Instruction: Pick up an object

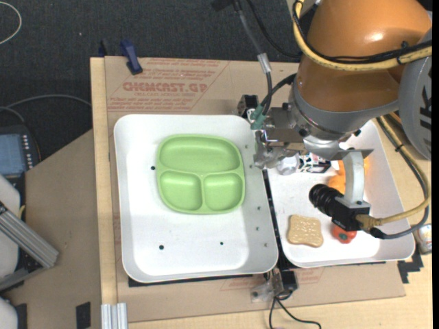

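One clear target is lying in the right bin (384, 249): the toast slice (304, 230), near its front edge. I am judging it best to centre the gripper (276, 160), hovering at that bin's far-left corner (open or closed, I cannot tell), squarely above it. An orange piece (336, 180) and possibly a red piece (345, 236) are lying nearby; the left bin (137, 238) is holding a green plate (201, 173).

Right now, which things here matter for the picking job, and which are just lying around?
For the job: green divided plastic plate in the left white bin; tan toast-shaped piece, small red object and orange object in the right white bin.
Lying about: blue clip and printed brown cardboard sheet under the bins.
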Motion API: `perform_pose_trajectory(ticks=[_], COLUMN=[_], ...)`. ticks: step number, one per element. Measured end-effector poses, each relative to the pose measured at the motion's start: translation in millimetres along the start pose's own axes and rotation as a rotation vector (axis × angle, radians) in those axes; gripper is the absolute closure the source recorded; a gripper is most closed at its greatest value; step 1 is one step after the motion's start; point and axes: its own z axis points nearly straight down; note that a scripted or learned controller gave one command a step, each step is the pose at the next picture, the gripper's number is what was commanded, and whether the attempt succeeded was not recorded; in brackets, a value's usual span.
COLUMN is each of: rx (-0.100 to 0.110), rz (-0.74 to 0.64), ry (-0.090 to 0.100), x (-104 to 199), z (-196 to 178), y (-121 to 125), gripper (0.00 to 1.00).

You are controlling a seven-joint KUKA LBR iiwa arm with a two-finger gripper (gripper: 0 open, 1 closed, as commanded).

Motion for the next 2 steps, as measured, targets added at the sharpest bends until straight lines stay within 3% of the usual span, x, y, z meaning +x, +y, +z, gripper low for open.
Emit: perform_pose_trajectory(ticks=[2], rx=[0.004], rz=[0.003], ry=[-0.003], x=[-2], z=[-17], y=[1], gripper=[1.00])
